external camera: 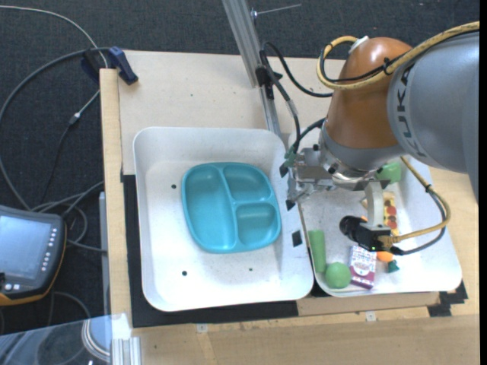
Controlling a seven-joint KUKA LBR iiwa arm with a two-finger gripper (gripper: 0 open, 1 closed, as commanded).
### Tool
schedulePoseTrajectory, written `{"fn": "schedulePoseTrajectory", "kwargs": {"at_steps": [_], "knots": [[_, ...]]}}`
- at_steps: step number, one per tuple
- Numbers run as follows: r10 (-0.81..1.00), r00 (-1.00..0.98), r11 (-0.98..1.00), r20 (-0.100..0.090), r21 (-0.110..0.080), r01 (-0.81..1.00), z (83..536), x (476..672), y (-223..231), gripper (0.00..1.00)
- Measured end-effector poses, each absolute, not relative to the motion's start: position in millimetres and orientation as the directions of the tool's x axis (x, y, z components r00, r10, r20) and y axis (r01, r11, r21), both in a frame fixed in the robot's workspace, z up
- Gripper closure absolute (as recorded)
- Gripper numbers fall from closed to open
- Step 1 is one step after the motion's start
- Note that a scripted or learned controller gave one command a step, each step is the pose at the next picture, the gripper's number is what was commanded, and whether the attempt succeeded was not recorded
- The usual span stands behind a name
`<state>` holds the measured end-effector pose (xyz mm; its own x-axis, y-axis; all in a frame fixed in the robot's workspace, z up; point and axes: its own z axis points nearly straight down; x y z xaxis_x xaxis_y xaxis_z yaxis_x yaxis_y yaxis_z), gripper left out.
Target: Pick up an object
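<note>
My gripper (301, 182) hangs over the left edge of the right bin (426, 280), close to the wall it shares with the left bin (152, 226). The grey and orange wrist covers most of it from above. Just in front of it in the right bin lie a green cylinder (316, 245), a green ball (337, 274) and a purple and pink packet (362, 267). A small orange piece (392, 265), a strip with coloured dots (391, 211) and a green thing (391, 172) lie further right, partly under the arm.
A teal divided plate (230, 205) lies in the middle of the left bin. A metal pole (247, 29) rises behind the bins, with cables running down it. Bare bench surface lies behind the left bin.
</note>
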<state>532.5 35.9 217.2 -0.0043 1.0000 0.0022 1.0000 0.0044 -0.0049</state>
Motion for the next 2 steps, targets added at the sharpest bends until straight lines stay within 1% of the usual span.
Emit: {"fn": "schedulePoseTrajectory", "kwargs": {"at_steps": [1,2], "knots": [[1.000,-0.007,0.007,0.003,0.002,1.000,237.8,519.3,86.0,1.00],[1.000,-0.001,0.001,0.001,0.001,1.000,236.6,519.7,82.4,0.00]]}}
